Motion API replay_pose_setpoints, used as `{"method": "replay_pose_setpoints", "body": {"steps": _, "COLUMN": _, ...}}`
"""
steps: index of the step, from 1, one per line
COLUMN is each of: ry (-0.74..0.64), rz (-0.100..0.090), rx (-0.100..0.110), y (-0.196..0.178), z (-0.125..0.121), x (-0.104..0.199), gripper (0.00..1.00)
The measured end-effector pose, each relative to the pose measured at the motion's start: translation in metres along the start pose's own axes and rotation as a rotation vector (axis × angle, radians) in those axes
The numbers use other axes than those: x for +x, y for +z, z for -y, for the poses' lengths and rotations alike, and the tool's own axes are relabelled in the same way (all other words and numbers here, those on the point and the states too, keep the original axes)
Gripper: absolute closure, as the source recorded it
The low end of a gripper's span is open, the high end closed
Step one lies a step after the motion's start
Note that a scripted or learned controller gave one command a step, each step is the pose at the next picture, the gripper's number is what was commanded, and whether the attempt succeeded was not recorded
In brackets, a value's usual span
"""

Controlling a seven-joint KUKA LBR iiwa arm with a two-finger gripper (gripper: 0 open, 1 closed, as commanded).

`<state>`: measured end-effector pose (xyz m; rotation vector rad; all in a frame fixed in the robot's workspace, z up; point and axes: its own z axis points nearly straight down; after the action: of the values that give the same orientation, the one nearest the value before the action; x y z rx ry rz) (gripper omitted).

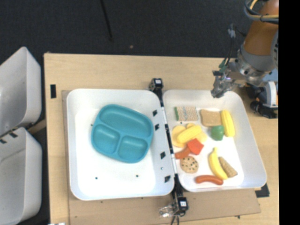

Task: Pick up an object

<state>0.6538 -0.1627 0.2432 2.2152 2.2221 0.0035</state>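
Grey gripper [219, 90] hangs over the right bin's [251, 139] far edge, w/ nothing in it; you can't tell how wide it is. Toy food sits in that bin: corn [228, 122], bread [211, 117], cookie [189, 164], banana [214, 163], sausage [208, 179]. Blue plate [122, 133] fills the other bin.

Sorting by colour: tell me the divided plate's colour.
Teal blue; the plate shows best in the camera view, left bin.

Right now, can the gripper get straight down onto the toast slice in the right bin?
Probably yes. The gripper hovers over the bin's far edge, the toast slice lies just below it in view, uncovered, though the corn cob sits close beside.
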Motion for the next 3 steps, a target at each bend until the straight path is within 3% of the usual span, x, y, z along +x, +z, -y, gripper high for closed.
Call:
{"method": "replay_pose_setpoints", "body": {"steps": 2, "ry": -0.004, "rz": -0.003, "rx": 0.004, "y": 0.003, "z": 0.024, "x": 0.108, "gripper": 1.00}}
{"method": "replay_pose_setpoints", "body": {"steps": 3, "ry": -0.005, "rz": -0.003, "rx": 0.002, "y": -0.006, "z": 0.023, "x": 0.169, "gripper": 1.00}}
